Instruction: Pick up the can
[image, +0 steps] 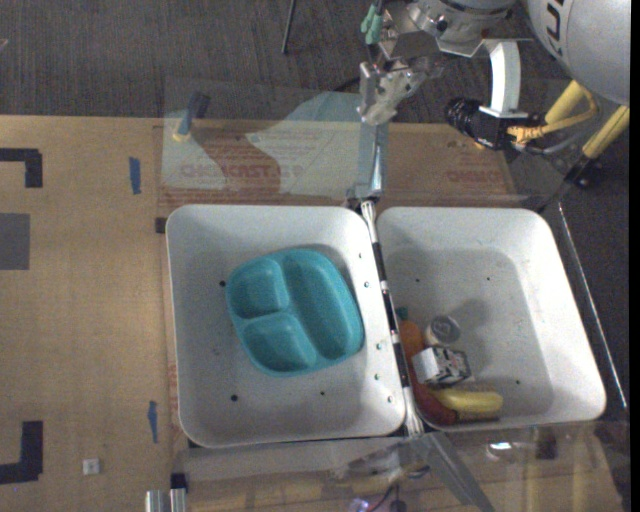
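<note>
The can (443, 329) is small and silver. It stands upright in the right bin (520, 250), near that bin's left wall and towards the front. My gripper (381, 98) hangs high beyond the far edge of the bins, roughly over the seam between them. It is well away from the can, and nothing shows in it.
A white and silver packet (441, 365), a yellow banana (472, 403) and an orange-red piece (409, 336) crowd the can's front and left sides. A teal divided plate (295, 310) lies in the left bin (200, 250). The far and right parts of the right bin are bare.
</note>
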